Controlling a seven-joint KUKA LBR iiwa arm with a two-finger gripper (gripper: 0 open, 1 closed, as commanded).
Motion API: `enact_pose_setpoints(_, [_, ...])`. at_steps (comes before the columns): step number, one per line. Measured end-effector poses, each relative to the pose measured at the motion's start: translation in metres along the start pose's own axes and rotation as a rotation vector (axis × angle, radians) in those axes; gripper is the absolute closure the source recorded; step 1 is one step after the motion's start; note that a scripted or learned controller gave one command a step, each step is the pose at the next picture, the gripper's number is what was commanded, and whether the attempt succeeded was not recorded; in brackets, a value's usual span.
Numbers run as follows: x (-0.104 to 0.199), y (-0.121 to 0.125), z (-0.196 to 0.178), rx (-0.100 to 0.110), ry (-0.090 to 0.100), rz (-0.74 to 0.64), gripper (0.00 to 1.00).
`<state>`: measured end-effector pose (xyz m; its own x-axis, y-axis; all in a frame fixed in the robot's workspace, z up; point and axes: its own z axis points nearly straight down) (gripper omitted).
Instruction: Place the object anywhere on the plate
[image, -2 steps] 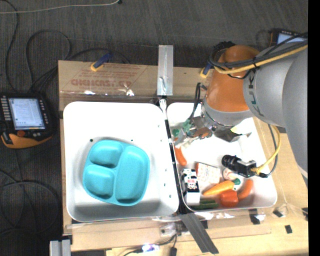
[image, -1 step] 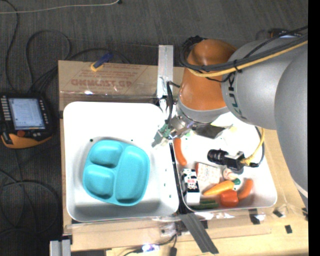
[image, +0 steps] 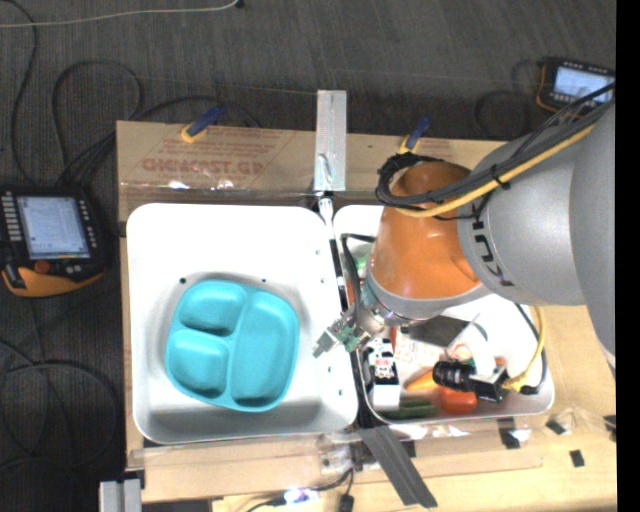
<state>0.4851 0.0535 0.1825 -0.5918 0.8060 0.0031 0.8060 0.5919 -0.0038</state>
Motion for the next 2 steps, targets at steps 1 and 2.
enact_pose_setpoints(1, [-0.048, 0.108, -0.001, -0.003, -0.002, -0.009, 1.00])
enact_pose_setpoints(2, [0.006, 0.084, 0.032, -0.001, -0.002, -0.139, 1.00])
